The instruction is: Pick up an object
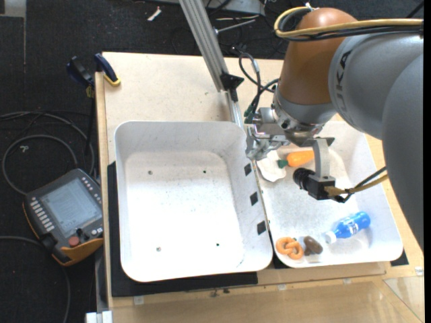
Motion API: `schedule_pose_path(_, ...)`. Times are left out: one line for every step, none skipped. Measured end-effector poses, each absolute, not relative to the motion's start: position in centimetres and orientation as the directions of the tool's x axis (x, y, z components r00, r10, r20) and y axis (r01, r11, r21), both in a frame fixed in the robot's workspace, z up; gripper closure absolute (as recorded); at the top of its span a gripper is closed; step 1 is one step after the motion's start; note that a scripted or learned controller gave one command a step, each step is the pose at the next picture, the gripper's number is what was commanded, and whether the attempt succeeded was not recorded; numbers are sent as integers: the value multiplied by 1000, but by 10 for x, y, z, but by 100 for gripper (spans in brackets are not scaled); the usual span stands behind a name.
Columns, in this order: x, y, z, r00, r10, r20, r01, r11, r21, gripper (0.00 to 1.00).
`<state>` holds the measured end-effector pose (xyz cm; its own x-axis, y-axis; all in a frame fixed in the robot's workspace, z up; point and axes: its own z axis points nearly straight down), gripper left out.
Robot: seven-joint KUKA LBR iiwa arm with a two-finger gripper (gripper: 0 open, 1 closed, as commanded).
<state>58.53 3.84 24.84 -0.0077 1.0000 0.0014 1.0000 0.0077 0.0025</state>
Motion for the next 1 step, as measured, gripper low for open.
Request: schedule_pose_path(607, 86, 253, -8, 1000, 2, 1000, 8, 3, 100)
